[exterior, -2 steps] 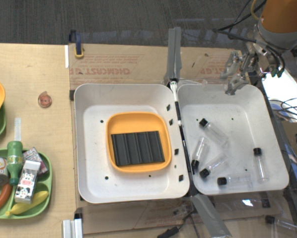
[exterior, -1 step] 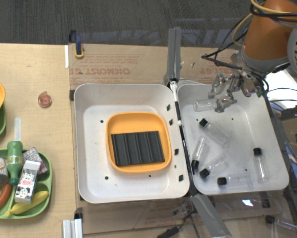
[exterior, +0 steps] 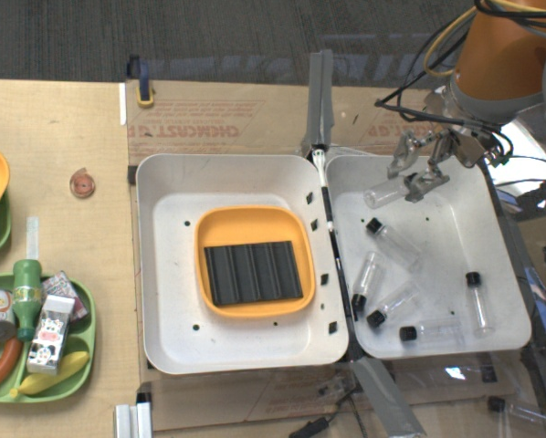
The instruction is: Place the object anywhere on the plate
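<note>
Two white bins sit side by side at frame centre on the counter [exterior: 54, 135]. The left bin [exterior: 163, 245] holds an orange plate [exterior: 255, 222] with a dark grey ribbed insert [exterior: 255, 274] lying flat in its well. The right bin [exterior: 501, 318] holds several clear vials with black caps, scattered: one capped vial [exterior: 365, 274] near the bin's left wall, another [exterior: 392, 305] just below and right of it, one [exterior: 437, 333] lying along the lower edge, and one [exterior: 477, 301] upright in the frame near the right wall. The arm [exterior: 501, 44], orange band visible, reaches in from the upper right of the frame. The tool [exterior: 417, 173] hovers over the upper part of the right bin, with a clear vial [exterior: 383, 193] lying crosswise between its fingertips; it appears gripped there, tilted slightly, above the bin floor. None of the vials is on the plate. At the lower left of the frame a green tray [exterior: 77, 372] carries toy food and a small green bottle [exterior: 26, 295]. A small pink item [exterior: 82, 183] lies alone on the counter, upper left.
</note>
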`<state>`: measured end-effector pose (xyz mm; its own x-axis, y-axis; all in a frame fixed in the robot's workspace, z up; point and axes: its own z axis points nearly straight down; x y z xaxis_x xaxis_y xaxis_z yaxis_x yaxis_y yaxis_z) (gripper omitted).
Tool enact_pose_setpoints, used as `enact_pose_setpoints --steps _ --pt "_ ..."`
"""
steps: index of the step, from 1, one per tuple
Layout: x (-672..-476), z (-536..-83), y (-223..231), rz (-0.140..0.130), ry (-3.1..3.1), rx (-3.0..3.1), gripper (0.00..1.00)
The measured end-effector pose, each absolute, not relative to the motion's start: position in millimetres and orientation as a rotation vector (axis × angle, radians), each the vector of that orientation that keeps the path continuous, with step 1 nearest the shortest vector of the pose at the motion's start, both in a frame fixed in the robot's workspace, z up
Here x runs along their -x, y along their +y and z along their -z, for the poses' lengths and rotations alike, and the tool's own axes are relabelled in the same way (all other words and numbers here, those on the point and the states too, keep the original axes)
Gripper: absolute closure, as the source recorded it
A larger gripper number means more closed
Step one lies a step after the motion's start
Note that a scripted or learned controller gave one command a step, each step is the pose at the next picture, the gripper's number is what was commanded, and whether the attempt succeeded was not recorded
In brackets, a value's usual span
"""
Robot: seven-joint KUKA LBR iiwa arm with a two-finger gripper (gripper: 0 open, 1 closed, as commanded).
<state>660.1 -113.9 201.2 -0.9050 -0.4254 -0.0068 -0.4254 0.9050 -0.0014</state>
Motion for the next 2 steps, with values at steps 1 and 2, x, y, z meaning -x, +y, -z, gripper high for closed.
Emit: enact_pose_setpoints --steps 1,2 --pt "-659.9 -204.1 -110.7 -0.001 2.954 1.054 1.00" --pt "-659.9 -221.3 -94.1 -0.001 2.800 1.412 1.00"
